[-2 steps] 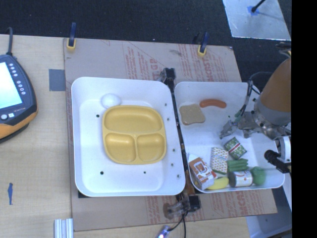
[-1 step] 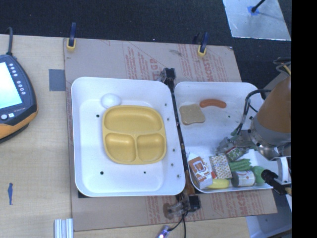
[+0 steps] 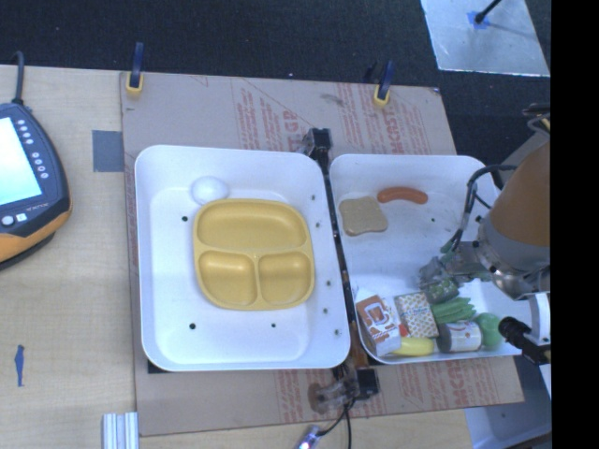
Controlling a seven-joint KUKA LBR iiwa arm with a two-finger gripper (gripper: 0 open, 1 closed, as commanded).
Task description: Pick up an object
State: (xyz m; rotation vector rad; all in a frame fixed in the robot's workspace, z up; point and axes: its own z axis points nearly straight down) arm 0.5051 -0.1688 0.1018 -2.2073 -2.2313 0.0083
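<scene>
Brown cardboard (image 3: 281, 110) covers the wooden bench (image 3: 65, 344), and two white bins sit on it side by side.

Nearest, along the near edge of the right bin (image 3: 412, 171), lies a row of things: a red and white carton (image 3: 375, 322) at the left, a yellow piece (image 3: 412, 347) tucked against it, a patterned packet (image 3: 417, 314) just beside, then green beans (image 3: 453, 309) and a bottle (image 3: 465, 336) with a green cap lying on its side.

Just beyond the beans, the gripper (image 3: 440, 271) is low over the bin floor, its metal tip close to the packet and the beans; I cannot tell how its fingers stand, nor whether anything is caught in them. Its grey arm (image 3: 515, 241) with the orange band enters from the right.

Farther back in that bin, a slice of toast (image 3: 362, 215) lies near the left wall, and a sausage (image 3: 402, 195) lies beyond it, apart.

A yellow divided plate (image 3: 253, 253) rests in the middle of the left bin (image 3: 154, 251), with a white round thing (image 3: 209, 190) at its far left corner.

At the far left of the bench sits a pendant (image 3: 28, 185) with a screen. Two clamps (image 3: 136, 78) hold the cardboard's far edge.
</scene>
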